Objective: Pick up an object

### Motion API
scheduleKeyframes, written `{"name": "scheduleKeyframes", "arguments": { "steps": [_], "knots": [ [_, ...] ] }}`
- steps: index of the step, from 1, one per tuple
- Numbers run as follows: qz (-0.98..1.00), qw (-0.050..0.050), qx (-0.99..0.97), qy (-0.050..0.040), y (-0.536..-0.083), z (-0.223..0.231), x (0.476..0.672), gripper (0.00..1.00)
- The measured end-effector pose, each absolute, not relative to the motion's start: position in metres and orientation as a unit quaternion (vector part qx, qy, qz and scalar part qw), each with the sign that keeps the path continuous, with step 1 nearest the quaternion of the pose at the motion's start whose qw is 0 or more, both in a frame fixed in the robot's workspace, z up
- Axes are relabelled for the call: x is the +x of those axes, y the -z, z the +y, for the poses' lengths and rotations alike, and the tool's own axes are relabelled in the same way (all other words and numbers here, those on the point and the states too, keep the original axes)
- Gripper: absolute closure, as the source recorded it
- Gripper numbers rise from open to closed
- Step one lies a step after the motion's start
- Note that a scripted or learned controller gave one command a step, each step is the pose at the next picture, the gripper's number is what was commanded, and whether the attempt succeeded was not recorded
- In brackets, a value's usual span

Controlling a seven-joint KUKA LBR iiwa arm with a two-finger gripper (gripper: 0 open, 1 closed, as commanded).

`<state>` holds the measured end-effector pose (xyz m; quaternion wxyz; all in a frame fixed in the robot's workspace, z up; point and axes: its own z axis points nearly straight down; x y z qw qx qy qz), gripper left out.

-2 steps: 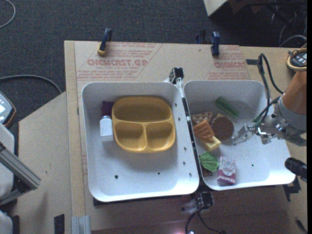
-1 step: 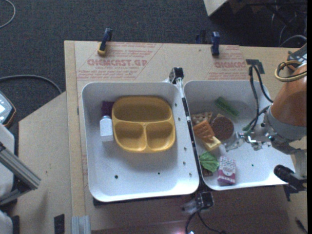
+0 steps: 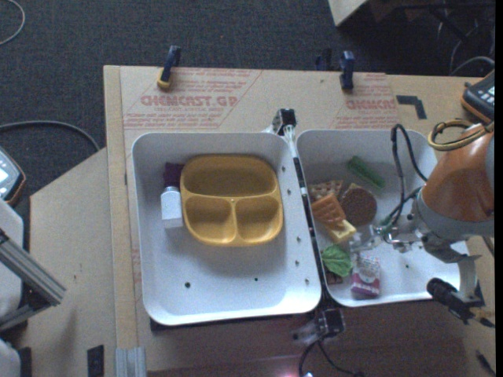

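Note:
The right bin (image 3: 409, 287) holds several small items. A green stick (image 3: 366, 172) lies at the back, with a waffle-like cracker (image 3: 324, 188) and a brown round cookie (image 3: 358, 205) in front of it. An orange block (image 3: 327, 210) leans over a yellow piece (image 3: 342, 229). Nearer the front lie a green leafy piece (image 3: 337, 260) and a pink and white packet (image 3: 366, 277). My gripper (image 3: 383, 236) hangs low in this bin, just right of the yellow piece and above the packet. Nothing is visibly held in it.
The left bin (image 3: 220, 289) carries a yellow divided plate (image 3: 232, 199), a white bottle (image 3: 171, 207) and a dark purple item (image 3: 174, 171) at the plate's left. The grey arm with its orange band (image 3: 462, 171) covers the right bin's right side. Clamps stand along the board's back edge.

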<state>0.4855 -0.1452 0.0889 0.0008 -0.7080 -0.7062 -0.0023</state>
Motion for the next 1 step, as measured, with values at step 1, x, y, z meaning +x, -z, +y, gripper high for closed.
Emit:
{"name": "scheduleKeyframes", "arguments": {
  "steps": [1],
  "knots": [
    [-0.707, 0.001, -0.708, -0.0001, -0.0842, -0.1449, 0.4853, 0.00]
  ]
}}
